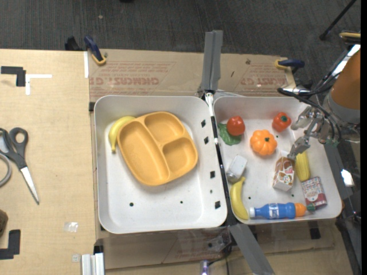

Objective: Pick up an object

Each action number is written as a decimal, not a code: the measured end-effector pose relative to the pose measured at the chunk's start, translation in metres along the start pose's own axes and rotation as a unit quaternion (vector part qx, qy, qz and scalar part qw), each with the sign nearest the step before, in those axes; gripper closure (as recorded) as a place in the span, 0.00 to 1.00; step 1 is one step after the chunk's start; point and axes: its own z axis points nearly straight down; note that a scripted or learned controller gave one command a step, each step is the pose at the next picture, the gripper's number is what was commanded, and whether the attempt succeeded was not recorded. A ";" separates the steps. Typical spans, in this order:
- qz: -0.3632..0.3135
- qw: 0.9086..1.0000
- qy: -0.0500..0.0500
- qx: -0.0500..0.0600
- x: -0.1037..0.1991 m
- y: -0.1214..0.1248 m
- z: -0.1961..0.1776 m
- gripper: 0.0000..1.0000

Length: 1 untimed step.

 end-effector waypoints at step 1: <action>0.024 0.999 0.032 0.001 0.069 0.014 0.029 0.00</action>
